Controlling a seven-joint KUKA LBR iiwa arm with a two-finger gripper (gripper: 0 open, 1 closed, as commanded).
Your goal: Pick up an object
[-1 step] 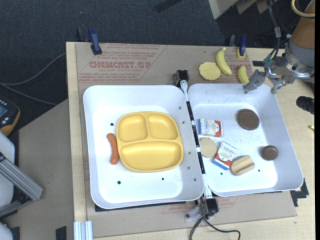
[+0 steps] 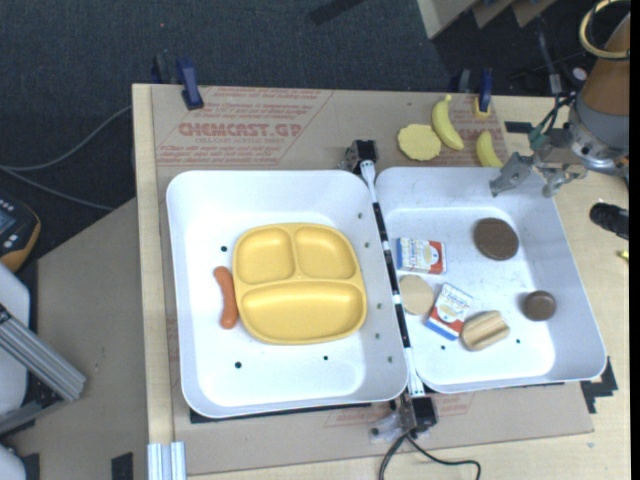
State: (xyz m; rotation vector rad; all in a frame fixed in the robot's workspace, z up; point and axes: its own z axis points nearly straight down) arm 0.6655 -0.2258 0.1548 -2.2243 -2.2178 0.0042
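My two-finger gripper (image 2: 527, 173) hangs over the far edge of the right white bin (image 2: 570, 268), fingers apart w/ nothing between them. Nearest item: flat round dark-brown cookie (image 2: 495, 238), matte, in the bin's far half. Smaller round brown puck (image 2: 538, 305) sits near the right edge.

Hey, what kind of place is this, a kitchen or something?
Probably a robot lab bench, not a kitchen: toy food in the right bin, clamps holding the board, and the gripper.
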